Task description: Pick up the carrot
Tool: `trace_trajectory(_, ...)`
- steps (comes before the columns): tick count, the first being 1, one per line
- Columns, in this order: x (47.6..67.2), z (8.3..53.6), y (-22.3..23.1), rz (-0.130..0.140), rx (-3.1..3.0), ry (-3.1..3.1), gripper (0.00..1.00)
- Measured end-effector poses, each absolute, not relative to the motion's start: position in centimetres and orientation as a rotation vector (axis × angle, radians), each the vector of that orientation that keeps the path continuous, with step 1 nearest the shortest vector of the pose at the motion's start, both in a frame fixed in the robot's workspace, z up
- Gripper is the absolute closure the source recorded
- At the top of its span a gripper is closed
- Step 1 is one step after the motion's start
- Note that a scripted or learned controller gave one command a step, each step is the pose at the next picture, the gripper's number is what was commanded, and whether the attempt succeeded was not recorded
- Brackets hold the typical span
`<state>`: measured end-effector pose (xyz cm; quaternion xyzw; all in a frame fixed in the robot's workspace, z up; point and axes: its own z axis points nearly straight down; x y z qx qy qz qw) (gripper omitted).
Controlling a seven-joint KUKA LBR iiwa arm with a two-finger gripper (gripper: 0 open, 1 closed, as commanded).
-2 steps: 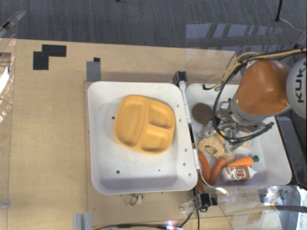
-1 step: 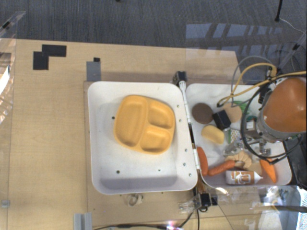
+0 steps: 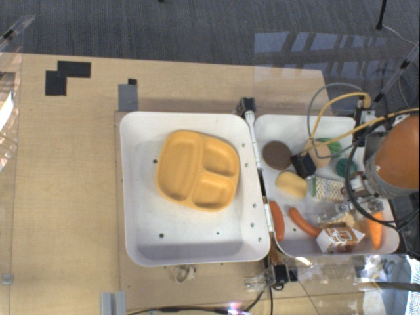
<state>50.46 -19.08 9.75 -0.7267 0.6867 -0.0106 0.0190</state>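
the carrot (image 3: 375,232) lies in the right bin (image 3: 293,240), upright in the view, hard against the bin's right-hand wall near the front corner. dark cables (image 3: 365,210) from the arm (image 3: 397,155) loop across its upper end, so part of it is covered. just left of it sits a small brown-and-white carton (image 3: 340,239), touching or nearly touching it. the gripper (image 3: 336,210) hangs above the carton, near the carrot but not on it; it is a tangle of metal and glare there, and whether it is spread or pressed together cannot be told. nothing can be seen held in it.

a patterned packet (image 3: 327,189) lies just behind the gripper, half under the wrist gear. two green pieces (image 3: 344,166) and a tan round piece (image 3: 320,153) further back are partly hidden and too small to name.

the rest of the right bin: a brown disc (image 3: 277,154) at the back left, a pale yellow lump (image 3: 291,184) in front of it, one red-orange sausage (image 3: 277,220) along the left wall, and a second sausage (image 3: 305,222) slanting toward the carton.

the left bin (image 3: 141,241) holds a yellow divided plate (image 3: 197,169) with three compartments, set toward the back and well apart from the carrot.
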Motion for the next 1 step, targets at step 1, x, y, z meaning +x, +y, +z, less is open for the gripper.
trace_trajectory(1, 50.66, 9.75, -11.12, -0.048, -2.372, 2.034, 0.0)
